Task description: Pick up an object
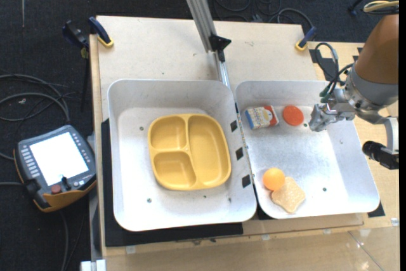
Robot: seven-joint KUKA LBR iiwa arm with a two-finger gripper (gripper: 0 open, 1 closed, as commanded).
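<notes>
In the right bin [330, 168] lie a small milk carton [261, 116] and a red round fruit [292, 115] near the back wall. An orange ball [273, 178] and a tan slice of bread [289, 195] rest near the front. My gripper [317, 120] hangs low at the bin's back right, just right of the red fruit, with nothing seen in it. The arm's grey wrist and orange band rise behind it at the right edge.
The left bin [127, 136] holds a yellow divided plate [189, 151]. A metal pole [198, 3] slants up from between the bins. Clamps sit at the bench's back corners, and a teach pendant [56, 165] lies off the bench to the left.
</notes>
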